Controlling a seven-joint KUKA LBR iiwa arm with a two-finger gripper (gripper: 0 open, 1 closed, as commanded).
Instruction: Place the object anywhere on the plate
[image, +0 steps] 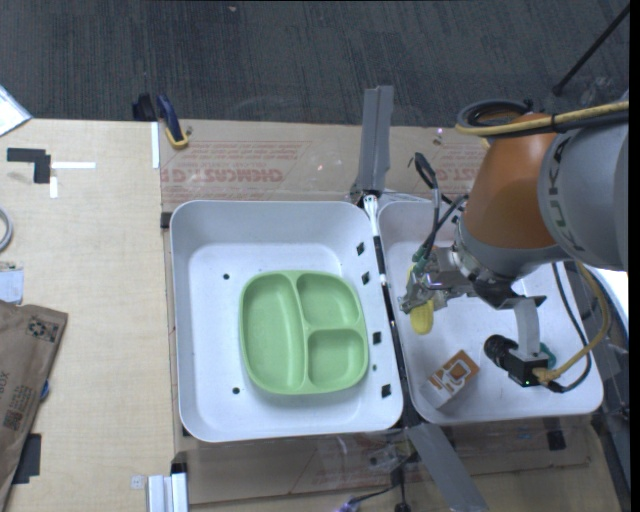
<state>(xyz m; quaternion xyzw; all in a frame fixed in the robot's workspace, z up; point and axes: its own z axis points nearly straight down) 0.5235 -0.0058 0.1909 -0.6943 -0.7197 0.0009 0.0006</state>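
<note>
My tool (420, 300) sits low over the right bin (575, 395), near that bin's left wall, with a small yellow object (423, 319) right at its tip; can't tell whether it's actually pinched or just under the tip. A small orange-and-white box (452, 377) lies nearer the bin's front edge, apart from the tool. The green divided plate (303, 332) sits mid left bin (200, 250), toward the tabletop's (90, 260) centre.

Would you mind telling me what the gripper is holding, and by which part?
The gripper seems to pinch a small yellow object by its top; whether the grasp is firm cannot be told.
</note>
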